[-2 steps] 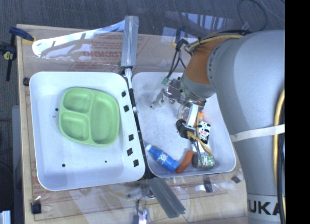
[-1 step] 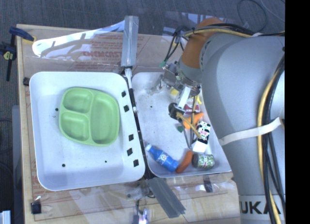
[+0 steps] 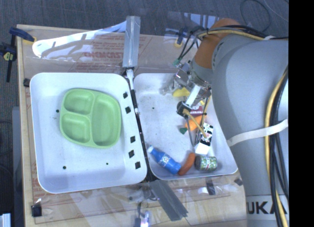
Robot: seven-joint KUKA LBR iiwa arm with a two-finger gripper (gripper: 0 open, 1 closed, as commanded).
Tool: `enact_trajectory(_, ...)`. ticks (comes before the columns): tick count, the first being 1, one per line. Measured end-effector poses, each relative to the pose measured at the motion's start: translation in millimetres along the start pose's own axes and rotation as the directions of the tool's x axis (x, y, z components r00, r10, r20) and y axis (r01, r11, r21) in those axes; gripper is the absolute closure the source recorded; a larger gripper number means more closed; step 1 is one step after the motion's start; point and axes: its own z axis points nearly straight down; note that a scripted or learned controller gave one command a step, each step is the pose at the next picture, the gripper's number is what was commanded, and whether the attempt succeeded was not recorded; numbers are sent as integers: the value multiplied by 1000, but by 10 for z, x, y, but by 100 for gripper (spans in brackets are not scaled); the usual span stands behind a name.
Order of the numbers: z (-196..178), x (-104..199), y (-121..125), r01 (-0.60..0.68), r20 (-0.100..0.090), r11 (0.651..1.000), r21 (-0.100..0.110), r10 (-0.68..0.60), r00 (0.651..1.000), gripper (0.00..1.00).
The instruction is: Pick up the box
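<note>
A small white box with black markings (image 3: 204,139) lies in the right bin (image 3: 156,123), near its right wall. My gripper (image 3: 172,85) is low over the far end of that bin, well beyond the box and apart from it. A yellow object (image 3: 181,92) lies just under and beside the gripper, and the wrist partly hides it. Nothing can be seen held.
At the near end of the right bin lie a blue bottle (image 3: 164,159), an orange carrot-shaped piece (image 3: 187,163) and a green can (image 3: 206,162). A small green bit (image 3: 182,130) lies mid-bin. The left bin (image 3: 44,123) holds a green divided plate (image 3: 91,117).
</note>
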Motion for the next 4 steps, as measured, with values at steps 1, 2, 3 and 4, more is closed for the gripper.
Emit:
enact_trajectory(1, -86, 25, -17, 9, 1, 1000, 6, -9, 1000, 100)
enact_trajectory(2, -83, 31, -22, 11, 2, 1000, 8, -11, 1000, 0)
enact_trajectory(3, -170, 43, -31, 19, 3, 1000, 11, -19, 1000, 100)
enact_trajectory(4, -904, -86, -62, -176, 1, 984, 0, 176, 984, 100)
